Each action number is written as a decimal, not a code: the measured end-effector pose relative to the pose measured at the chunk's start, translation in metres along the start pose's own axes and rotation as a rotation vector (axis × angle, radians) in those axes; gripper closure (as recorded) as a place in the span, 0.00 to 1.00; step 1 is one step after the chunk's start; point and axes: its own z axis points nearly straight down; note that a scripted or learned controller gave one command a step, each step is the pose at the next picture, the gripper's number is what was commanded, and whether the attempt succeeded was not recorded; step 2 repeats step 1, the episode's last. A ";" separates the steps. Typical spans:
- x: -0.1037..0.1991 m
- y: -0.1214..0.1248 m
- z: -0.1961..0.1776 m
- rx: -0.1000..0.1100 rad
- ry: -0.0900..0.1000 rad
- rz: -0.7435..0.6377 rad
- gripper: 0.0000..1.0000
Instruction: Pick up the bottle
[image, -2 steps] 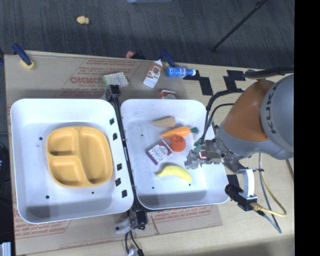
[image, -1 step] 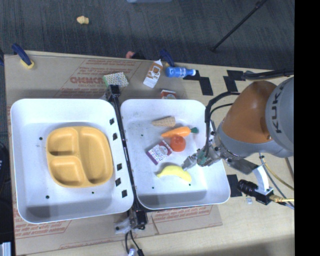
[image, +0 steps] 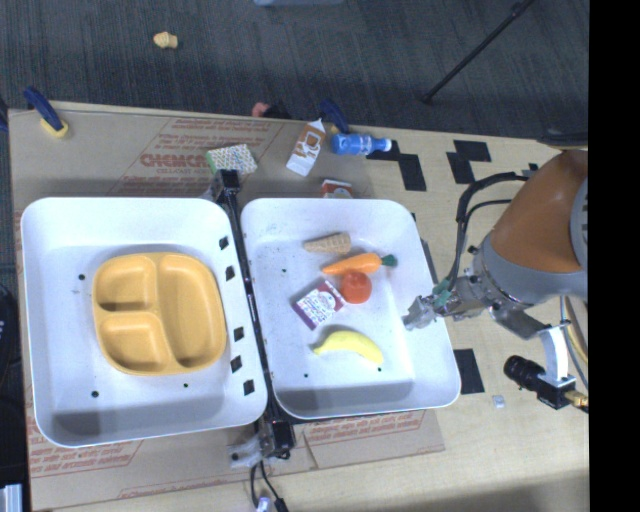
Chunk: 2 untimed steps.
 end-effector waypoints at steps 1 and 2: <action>0.075 0.010 0.052 0.003 0.003 -0.065 1.00; 0.075 0.010 0.052 0.003 0.003 -0.065 1.00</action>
